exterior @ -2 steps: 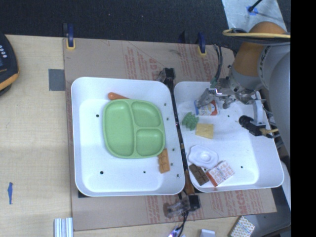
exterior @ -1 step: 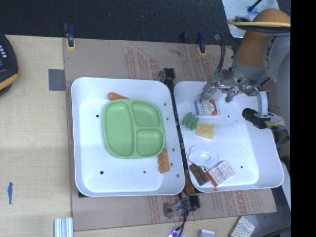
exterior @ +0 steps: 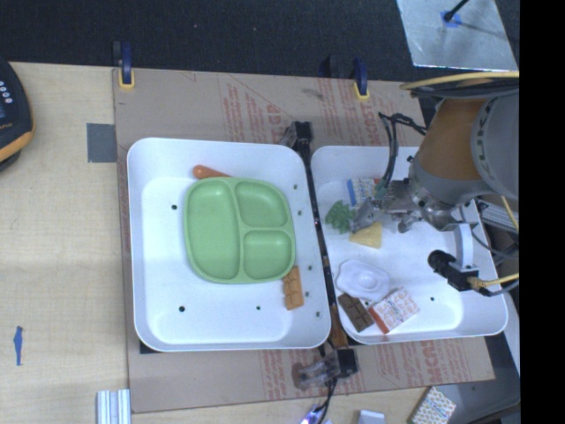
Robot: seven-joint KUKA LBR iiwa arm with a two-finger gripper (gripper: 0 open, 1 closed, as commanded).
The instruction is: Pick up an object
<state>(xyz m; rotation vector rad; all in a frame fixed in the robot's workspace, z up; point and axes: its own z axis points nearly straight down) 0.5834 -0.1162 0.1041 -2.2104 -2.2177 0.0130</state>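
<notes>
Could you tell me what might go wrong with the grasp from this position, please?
The gripper sits low in the right bin, among a green leafy toy, a yellow wedge and a small blue-and-white packet. These lie crowded together, so it may catch two at once or push one aside. It is also near the divider wall, and could bump it.

bench | brown cardboard sheet on it | two white bins on sheet
</notes>
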